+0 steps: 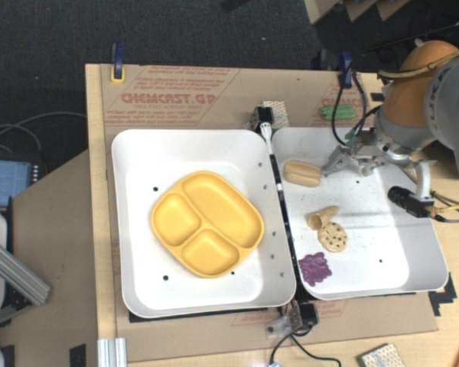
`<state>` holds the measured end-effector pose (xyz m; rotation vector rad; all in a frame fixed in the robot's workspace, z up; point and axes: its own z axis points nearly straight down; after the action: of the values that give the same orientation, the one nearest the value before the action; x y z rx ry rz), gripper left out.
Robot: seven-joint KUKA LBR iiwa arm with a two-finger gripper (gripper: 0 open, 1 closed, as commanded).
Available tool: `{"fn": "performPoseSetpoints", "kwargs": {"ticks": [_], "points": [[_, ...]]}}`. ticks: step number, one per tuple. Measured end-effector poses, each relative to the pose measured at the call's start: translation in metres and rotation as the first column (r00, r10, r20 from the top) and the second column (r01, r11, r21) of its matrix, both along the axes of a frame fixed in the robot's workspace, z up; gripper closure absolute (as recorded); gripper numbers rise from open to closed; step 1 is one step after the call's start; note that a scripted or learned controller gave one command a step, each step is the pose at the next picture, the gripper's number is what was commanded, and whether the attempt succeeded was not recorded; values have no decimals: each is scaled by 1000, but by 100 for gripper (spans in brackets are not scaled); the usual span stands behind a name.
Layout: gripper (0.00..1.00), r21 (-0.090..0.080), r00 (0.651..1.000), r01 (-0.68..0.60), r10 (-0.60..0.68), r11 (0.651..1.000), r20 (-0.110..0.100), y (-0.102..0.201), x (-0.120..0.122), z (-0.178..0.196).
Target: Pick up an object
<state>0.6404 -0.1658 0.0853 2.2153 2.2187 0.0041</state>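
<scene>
Hand [352, 161] over right bin [413, 270] | grip state unclear | bread roll [301, 173] just left of it, apart

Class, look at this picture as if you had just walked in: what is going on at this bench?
A grey robot arm reaches in from the right over the right bin. Its pincer hangs near the bin's far left part, beside a tan bread roll. Nearer the camera lie an ice cream cone, a chocolate chip cookie and purple grapes. The left bin holds a yellow divided plate. Nothing appears lifted.
</scene>
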Motion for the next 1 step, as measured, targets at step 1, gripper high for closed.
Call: {"fn": "performPoseSetpoints", "kwargs": {"ticks": [1], "points": [[0, 15, 1000, 2, -2, 1000, -5, -56, -49, 1]]}}
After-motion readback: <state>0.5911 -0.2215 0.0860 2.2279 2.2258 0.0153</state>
